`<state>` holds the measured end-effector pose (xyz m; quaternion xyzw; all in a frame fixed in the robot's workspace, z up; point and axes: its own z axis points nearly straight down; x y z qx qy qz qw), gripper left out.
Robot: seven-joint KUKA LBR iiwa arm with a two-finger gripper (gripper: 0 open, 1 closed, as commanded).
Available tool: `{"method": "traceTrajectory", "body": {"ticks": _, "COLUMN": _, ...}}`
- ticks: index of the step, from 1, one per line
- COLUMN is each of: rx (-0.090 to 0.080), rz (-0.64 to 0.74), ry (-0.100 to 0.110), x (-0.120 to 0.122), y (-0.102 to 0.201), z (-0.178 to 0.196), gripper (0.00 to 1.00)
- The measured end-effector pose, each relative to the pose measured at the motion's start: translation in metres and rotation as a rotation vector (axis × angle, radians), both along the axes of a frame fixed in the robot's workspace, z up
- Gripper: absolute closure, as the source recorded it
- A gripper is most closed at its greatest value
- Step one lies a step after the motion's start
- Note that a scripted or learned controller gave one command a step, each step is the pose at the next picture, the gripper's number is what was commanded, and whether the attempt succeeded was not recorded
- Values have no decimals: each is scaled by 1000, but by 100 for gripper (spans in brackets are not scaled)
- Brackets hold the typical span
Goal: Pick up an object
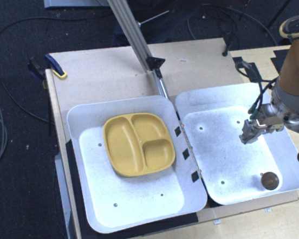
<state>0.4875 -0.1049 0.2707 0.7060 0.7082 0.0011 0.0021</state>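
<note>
Looking down at a slant on a pale wooden bench (105,73), I count two shallow white bins lying side by side. The left bin (138,199) holds one thing, a yellow plastic plate (139,144) divided into three compartments, sitting toward the bin's far half. The right bin (220,156) also holds one loose thing, a small round brown object (270,180) (too small to name with any confidence), resting near the bin's front right corner. One robot arm (296,75), grey with an orange band above its wrist, reaches in from the right. Its single gripper (248,134) hangs over the right side of the right bin, well apart from the brown object and farther from me than it. Nothing is seen between its fingers, and I cannot tell whether they are spread or closed. One slanted metal pole (132,28) rises from the bench behind the bins.
</note>
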Motion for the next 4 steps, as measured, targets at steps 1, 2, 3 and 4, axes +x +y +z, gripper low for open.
{"method": "traceTrajectory", "body": {"ticks": 1, "rx": 2, "rz": 4, "ry": 5, "x": 23, "y": 52, "z": -18, "gripper": 100}}
{"method": "traceTrajectory", "body": {"ticks": 2, "rx": 2, "rz": 5, "ry": 4, "x": 35, "y": 98, "z": -17, "gripper": 100}}
{"method": "traceTrajectory", "body": {"ticks": 3, "rx": 2, "rz": 4, "ry": 5, "x": 49, "y": 140, "z": -33, "gripper": 100}}
{"method": "traceTrajectory", "body": {"ticks": 4, "rx": 2, "rz": 5, "ry": 4, "x": 59, "y": 189, "z": -43, "gripper": 100}}
